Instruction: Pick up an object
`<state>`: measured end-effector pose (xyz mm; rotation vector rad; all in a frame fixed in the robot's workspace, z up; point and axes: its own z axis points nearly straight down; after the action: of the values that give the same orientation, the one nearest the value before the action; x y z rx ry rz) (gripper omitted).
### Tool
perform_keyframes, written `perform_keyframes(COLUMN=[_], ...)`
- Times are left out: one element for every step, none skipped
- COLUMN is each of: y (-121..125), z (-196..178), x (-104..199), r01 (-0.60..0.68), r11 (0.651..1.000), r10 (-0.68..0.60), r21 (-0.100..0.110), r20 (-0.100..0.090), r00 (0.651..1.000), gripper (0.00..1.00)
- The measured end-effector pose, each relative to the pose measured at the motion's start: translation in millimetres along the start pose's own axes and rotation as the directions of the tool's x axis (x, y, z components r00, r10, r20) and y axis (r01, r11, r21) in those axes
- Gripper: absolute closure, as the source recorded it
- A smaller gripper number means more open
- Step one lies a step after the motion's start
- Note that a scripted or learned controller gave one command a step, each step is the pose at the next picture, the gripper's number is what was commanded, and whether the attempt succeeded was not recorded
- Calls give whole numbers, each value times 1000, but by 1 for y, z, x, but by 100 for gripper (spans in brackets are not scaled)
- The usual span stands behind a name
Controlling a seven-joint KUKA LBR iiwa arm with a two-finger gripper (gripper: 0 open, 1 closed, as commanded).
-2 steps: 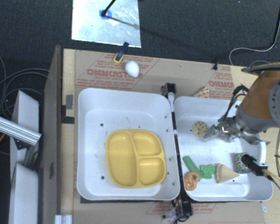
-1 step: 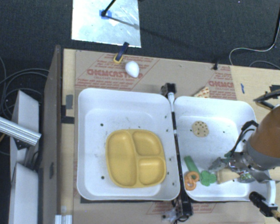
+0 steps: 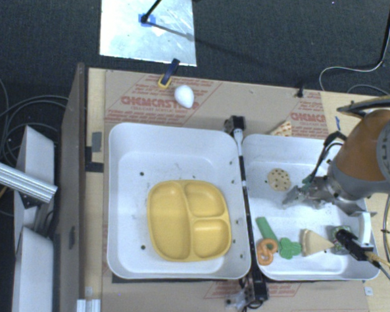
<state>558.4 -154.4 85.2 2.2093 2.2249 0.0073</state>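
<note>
The arm reaches in from the right over the right bin (image 3: pixel 286 273), its gripper (image 3: pixel 299 195) low near the bin's middle — whether it grasps anything I cannot tell. A spotted cookie (image 3: pixel 279 179) lies just beside it; the green piece (image 3: pixel 267 229), orange ring (image 3: pixel 266 250) and wedge (image 3: pixel 316 243) sit along the near edge, and a yellow divided plate (image 3: pixel 188 219) fills the left bin (image 3: pixel 126 154).

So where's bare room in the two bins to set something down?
Left bin: bare floor around the yellow tray, widest above it. Right bin: free near the cookie; crowded along the front by the green piece, orange ring and wedge.
</note>
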Motion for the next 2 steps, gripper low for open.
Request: perform_keyframes(y=[101,78], z=[-60,-13], x=[36,51], r01=[4,-2], r11=[1000,1000], r10=[-4,2], r21=[-9,9], r20=[1,-2], r00=[1000,1000], gripper=[0,0])
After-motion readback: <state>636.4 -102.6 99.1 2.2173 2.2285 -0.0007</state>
